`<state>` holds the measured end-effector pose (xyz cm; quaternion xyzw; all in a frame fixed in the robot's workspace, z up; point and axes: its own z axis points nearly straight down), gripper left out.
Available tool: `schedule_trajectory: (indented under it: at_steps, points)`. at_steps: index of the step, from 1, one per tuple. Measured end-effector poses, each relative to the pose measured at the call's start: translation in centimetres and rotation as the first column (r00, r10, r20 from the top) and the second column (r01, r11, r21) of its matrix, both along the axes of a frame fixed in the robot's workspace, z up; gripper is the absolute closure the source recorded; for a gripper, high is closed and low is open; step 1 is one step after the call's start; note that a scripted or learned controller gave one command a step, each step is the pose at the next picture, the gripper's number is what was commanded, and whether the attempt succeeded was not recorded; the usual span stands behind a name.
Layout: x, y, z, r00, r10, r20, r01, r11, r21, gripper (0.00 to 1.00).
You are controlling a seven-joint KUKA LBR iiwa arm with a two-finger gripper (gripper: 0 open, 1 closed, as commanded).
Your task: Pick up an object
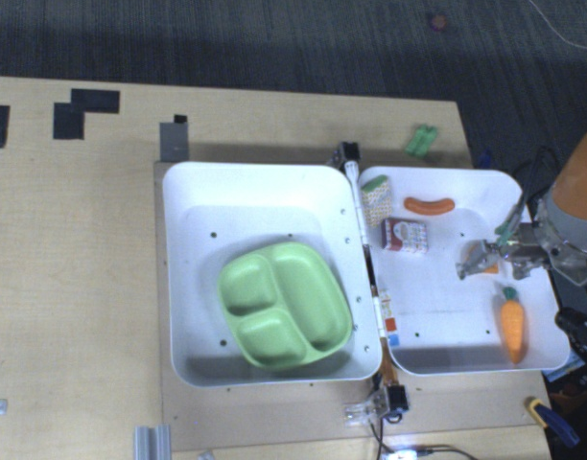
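Note:
The right bin (437, 353) holds an orange carrot (512, 327) with a green top near its right wall. A reddish sausage (429, 205) lies near the back, with a brown and white carton (406, 235) just in front of it. A small green and white item (375, 195) sits at the back left corner. My gripper (485, 260) hangs low over the right half of this bin, just above the carrot's top. A small orange bit (491, 270) shows right under it; I cannot tell whether it is held.
The left bin (193, 257) holds a light green divided plate (285, 303). A green object (421, 141) lies on the bench behind the right bin. Cables and a connector (385, 405) sit at the front between the bins.

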<state>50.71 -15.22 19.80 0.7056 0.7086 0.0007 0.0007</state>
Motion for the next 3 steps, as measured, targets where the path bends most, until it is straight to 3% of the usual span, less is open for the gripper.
schedule_trajectory:
  at_steps: [1,2,3]
  points:
    - [4.3,1.8,-10.7,1.0,0.0,0.001,0.0,1.0,0.0,0.0]
    - [9.6,5.2,-11.2,1.0,0.001,0.005,-0.001,1.0,0.0,0.0]
    - [9.7,5.3,-10.0,1.0,0.003,0.01,-0.003,1.0,-0.001,1.0]
